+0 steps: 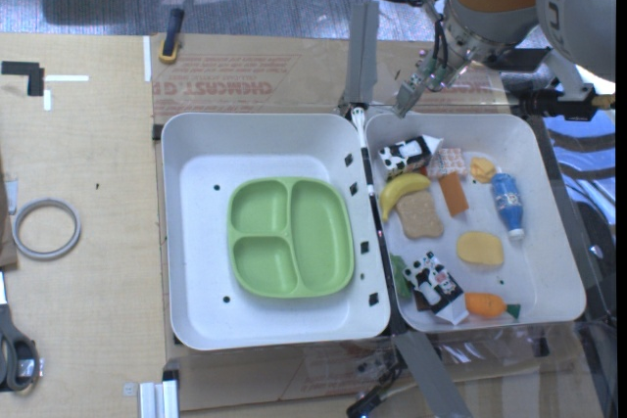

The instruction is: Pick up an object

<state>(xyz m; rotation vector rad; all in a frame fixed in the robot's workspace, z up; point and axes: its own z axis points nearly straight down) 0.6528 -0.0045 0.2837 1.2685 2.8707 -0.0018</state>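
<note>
The right bin (549, 210) holds several toy foods. Among them are a yellow banana (402, 192), a bread slice (421, 216), an orange stick (453, 196), a blue bottle (507, 203), a yellow round piece (480, 249), a carrot (487, 305) and two cow-patterned cartons (407, 154) (437, 282). My gripper (409, 96) hangs above the back left corner of this bin, tilted down to the left, just behind the upper carton. I see nothing in it.
In the left bin (186, 240) lies a green divided plate (291, 237). A grey post (361, 49) stands behind the gap between the bins, close to the gripper's left. A tape roll (44, 228) and a yellow-handled tool (173, 34) lie on the bench at left.
</note>
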